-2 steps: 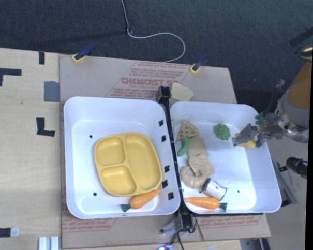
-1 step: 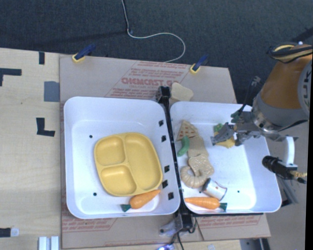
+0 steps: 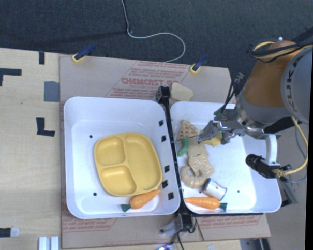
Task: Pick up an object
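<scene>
The end effector (image 3: 214,130) is seen low over the right bin (image 3: 252,196), near a yellow piece (image 3: 214,142). Whether it is open or closed cannot be told.

Looks like a robotics lab, not anyone's kitchen. Two white bins (image 3: 73,144) sit clamped on a cardboard sheet (image 3: 148,80) over a plywood tabletop (image 3: 16,141) with black tape marks (image 3: 6,76), left of the fingers. A loose cable (image 3: 150,36) runs above them, and the food is toy stuff like plastic carrots (image 3: 202,202).
</scene>
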Controlling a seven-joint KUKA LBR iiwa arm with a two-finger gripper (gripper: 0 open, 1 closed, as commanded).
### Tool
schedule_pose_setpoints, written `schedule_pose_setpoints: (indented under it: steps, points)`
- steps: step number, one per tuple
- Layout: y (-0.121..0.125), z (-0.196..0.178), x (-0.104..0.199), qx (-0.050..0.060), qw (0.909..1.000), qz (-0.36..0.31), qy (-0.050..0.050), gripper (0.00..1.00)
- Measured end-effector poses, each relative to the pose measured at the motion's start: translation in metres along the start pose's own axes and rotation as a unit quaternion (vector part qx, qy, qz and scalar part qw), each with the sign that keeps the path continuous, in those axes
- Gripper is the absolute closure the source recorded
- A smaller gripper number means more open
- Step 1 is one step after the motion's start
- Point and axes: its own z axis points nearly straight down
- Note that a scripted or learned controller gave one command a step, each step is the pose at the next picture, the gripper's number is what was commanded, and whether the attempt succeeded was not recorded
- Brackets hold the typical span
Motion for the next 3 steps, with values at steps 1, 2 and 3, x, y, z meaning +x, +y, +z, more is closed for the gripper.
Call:
schedule_pose_setpoints:
  steps: [1,2,3]
  points:
    - [0.011,-0.009,0.058,0.000,1.0000,-0.001,0.000,1.00]
    - [0.019,0.005,0.105,0.001,1.0000,0.000,-0.001,1.00]
    - [0.036,0.005,0.150,0.000,1.0000,0.000,0.000,1.00]
